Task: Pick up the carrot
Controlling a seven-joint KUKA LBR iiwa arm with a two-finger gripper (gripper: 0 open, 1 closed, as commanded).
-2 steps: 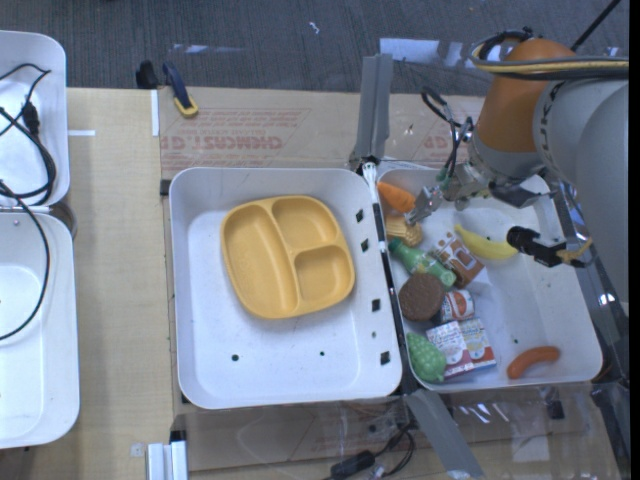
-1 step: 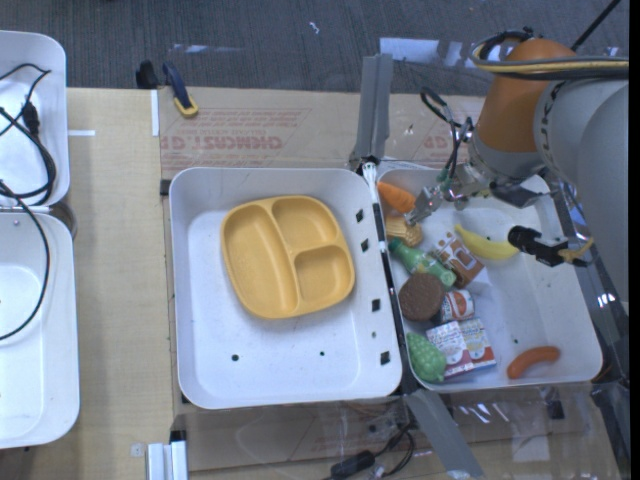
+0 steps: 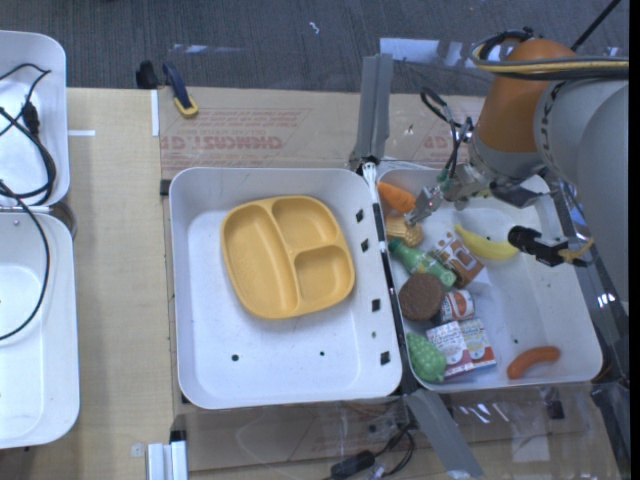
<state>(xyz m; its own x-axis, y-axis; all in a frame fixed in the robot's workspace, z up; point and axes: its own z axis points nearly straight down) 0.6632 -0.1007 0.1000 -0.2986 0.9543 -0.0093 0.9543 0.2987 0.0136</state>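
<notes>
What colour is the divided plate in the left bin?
Yellow; the divided plate shows plainly in the camera view.

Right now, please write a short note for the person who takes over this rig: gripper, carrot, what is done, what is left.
Gripper: low in the far corner of the right bin, just right of the carrot; whether it is open or shut cannot be told.
Carrot: lies in that corner, near the wall between the bins, beside the corn.
Done: the arm has reached the carrot's area.
Left: grasp the carrot and lift it; no grip is visible.
The left bin holds the yellow plate.
</notes>
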